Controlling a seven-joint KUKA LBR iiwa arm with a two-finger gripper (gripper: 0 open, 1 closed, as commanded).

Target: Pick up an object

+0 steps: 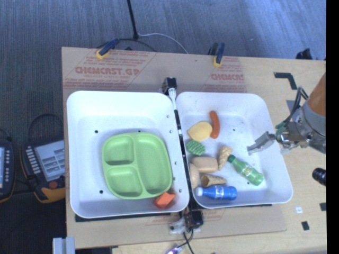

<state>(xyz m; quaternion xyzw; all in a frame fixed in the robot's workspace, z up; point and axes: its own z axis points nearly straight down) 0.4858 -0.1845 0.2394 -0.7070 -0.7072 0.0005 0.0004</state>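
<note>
While I hang over the three o'clock side of the right bin (273, 121), my gripper (260, 143) holds nothing, and I cannot tell from this slant whether it is spread or pressed together; one grey finger (259, 142) juts toward nine o'clock, the rest blurs into the wrist.

My nearest candidate is the green bottle (246, 171), lying on its side just toward seven o'clock from me, its cap end pointing at ten o'clock. It looks like light, hollow plastic, stiff but smooth and round, so I judge it will roll or squirt out unless I close across the middle of its body, square to its long axis.

Beyond it, at the bin's six o'clock edge, lies a blue bottle (216, 193), likely much the same in handling. Toward the bin's centre a crowd of toy food sits touching: a yellow lump (200, 130), a red sausage (214, 124) just beside it, a green ridged piece (195, 147), a tan bun (205, 164). They are packed too close for a clean hold.

The left bin (79, 110) carries a green tray (137, 164) with an orange piece (165, 199) at its five o'clock corner.

My arm is cut off at the picture's three o'clock edge, and the small tan pieces by the bun are too blurred to name.
</note>
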